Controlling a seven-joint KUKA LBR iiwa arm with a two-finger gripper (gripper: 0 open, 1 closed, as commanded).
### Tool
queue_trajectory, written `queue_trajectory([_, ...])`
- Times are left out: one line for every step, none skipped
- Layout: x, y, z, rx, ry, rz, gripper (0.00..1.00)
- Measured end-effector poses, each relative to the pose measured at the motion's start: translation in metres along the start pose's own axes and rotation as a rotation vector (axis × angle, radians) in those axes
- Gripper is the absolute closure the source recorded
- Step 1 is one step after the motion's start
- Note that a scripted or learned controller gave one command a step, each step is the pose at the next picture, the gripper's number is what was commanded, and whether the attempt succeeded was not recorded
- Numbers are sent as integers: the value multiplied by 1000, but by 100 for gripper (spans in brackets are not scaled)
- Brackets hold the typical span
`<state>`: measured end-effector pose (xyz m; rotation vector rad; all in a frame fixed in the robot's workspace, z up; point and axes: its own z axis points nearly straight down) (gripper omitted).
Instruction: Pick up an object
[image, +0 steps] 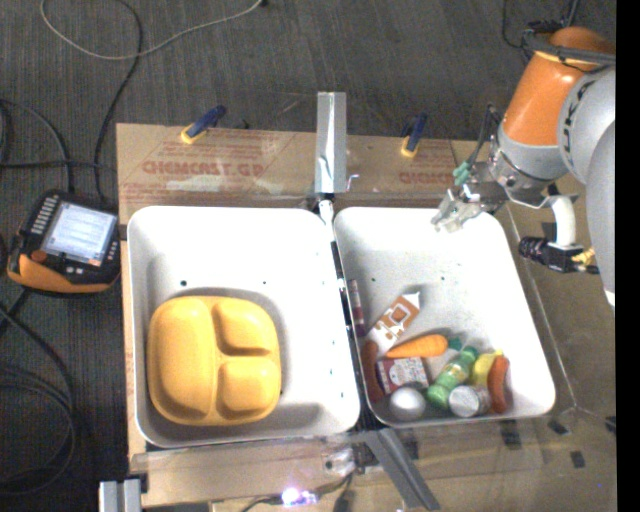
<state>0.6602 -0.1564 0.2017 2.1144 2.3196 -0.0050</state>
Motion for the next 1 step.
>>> queue_trajectory([0,0,0,1,-1,0,0])
